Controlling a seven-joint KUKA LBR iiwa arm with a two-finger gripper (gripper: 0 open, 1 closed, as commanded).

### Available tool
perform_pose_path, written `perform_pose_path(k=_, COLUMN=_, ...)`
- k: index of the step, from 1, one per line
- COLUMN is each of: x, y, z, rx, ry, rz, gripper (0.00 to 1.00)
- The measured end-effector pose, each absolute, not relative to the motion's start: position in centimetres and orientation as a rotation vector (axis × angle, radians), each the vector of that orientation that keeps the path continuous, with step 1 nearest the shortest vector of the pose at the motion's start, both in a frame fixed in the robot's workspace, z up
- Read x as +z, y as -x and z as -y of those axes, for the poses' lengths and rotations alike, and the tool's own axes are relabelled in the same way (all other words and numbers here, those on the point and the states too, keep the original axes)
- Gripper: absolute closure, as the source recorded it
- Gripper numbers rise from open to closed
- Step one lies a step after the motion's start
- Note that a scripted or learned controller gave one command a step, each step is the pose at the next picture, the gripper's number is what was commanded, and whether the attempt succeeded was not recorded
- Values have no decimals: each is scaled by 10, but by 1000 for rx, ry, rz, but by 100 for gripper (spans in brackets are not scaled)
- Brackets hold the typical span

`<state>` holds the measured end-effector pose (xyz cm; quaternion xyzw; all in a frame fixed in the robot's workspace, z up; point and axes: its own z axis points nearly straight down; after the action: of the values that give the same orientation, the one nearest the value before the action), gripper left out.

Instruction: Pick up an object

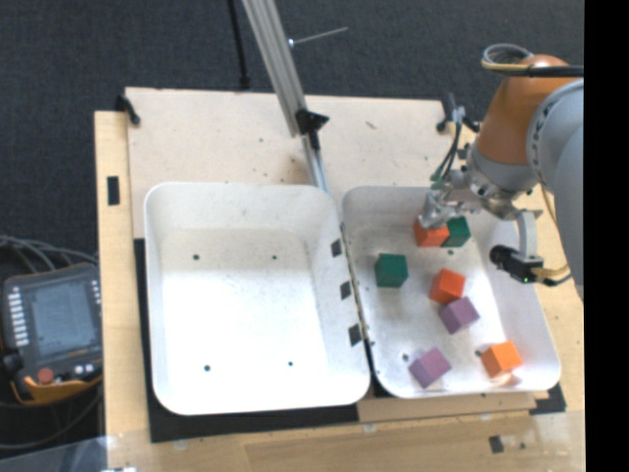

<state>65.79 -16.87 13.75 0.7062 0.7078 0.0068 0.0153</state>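
Grey-and-orange arm's hand (pixel 439 214) low in right white plastic bin (pixel 393 377) | directly over small orange cube (pixel 429 233), touching dark green cube (pixel 458 231) | grip unclear, cannot tell | step: grasp attempt | next: lift straight, sparing green neighbour.

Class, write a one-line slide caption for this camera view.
Gripper low over an orange block and green block in the right bin; five more blocks nearby.
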Motion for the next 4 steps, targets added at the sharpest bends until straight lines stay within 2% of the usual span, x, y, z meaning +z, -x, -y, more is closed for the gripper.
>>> perform_pose_path(k=1, x=194, y=-668, z=176, rx=5, ry=-2209, rz=-2223, gripper=100)
perform_pose_path(k=2, x=249, y=-669, z=178, rx=6, ry=-2210, rz=-2222, gripper=100)
perform_pose_path(k=4, x=238, y=-649, z=70, rx=1, ry=-2215, rz=-2229, gripper=100)
